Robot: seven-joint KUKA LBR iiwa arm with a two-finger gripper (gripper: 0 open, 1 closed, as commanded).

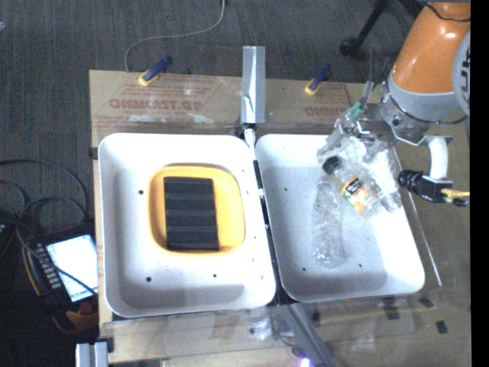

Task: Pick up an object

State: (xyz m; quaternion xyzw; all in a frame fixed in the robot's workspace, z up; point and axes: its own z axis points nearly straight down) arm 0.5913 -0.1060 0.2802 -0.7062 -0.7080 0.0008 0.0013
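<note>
My gripper (357, 138) hangs over the far right part of the right bin (290, 266), below the grey wrist and its orange band. Right under it is a clear plastic bottle (359, 183) with a black cap and a yellow label, tilted, its upper end overlapping the gripper. Whether it is gripped or only lies beneath is unclear. A second clear crumpled bottle (328, 226) lies on the floor of the same bin, just left of the first. In the left bin (122, 281) rests a yellow block with a black ridged top (191, 211).
A metal strip (253, 86) stands at the back between the bins. Two blue-and-yellow clamps (155, 69) (318, 79) hold the cardboard behind them. A black connector with a yellow tip (428, 186) juts out by the right bin's rim. A tablet (65, 262) lies on the floor at left.
</note>
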